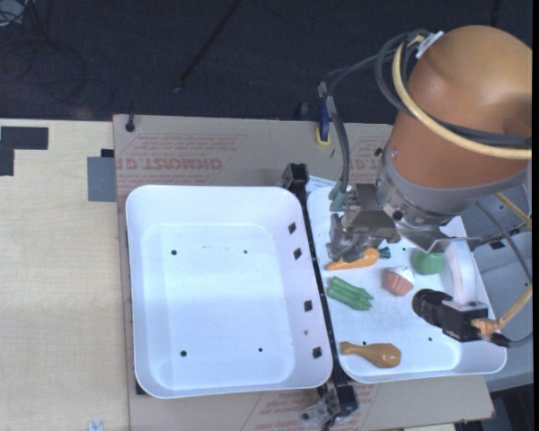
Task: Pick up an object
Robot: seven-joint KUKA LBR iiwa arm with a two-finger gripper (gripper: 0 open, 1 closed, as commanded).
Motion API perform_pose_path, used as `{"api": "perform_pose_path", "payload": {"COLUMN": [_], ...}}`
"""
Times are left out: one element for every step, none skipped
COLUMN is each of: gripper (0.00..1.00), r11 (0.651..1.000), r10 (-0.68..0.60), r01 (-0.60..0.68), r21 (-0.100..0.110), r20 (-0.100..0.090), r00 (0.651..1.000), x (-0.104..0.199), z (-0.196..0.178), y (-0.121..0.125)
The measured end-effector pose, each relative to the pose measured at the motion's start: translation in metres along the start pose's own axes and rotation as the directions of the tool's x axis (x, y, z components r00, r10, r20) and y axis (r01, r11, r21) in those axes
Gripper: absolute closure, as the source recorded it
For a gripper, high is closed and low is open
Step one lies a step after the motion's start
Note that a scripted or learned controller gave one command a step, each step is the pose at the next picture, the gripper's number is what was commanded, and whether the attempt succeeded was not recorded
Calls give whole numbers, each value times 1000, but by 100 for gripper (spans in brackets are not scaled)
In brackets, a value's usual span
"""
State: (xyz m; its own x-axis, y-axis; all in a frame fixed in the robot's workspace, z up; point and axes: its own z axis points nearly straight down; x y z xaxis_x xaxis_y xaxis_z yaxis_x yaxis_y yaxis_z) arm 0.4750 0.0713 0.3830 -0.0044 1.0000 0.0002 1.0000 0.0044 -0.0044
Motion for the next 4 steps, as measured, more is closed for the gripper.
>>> {"api": "perform_pose_path", "payload": {"gripper": [100,100,100,100], "r11": [1000,1000,1000,1000], "r10": [-3,-4,-10,-17], "r01": [2,4,10,17], "r21": [-17,2,7,11], "r20": [-4,3,4,5], "r00": [1000,1000,1000,1000], "x": [51,49,50,51], "z": [-143,-144,-153,-162], "y": [1,1,1,1]}}
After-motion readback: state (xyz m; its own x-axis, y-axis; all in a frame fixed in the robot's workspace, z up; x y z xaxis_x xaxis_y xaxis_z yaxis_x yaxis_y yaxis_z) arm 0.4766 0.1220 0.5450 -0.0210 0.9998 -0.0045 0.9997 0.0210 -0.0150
